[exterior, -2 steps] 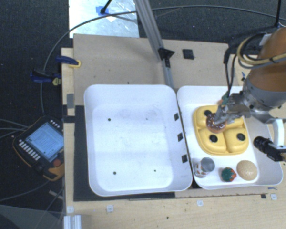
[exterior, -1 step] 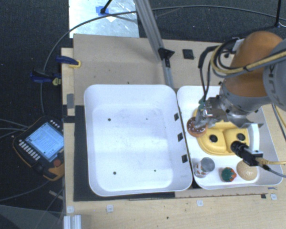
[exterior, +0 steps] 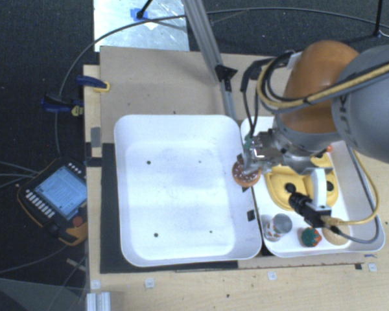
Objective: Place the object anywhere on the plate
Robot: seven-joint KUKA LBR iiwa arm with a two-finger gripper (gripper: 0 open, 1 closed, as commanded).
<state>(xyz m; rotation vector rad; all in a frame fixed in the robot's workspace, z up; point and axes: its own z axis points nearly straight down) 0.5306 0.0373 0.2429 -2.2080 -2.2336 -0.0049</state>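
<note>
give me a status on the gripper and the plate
Gripper low at the seam between the bins, a small brown round object right at it; grasp unclear. Yellow plate in the right bin, partly under the arm. Small items near its front edge.

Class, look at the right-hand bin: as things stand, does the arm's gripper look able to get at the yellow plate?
Probably yes. The gripper hangs at the right bin's left edge, just beside the yellow plate, with a small brown round object under it. The arm's own wrist covers part of the plate, but nothing else blocks the way.
</note>
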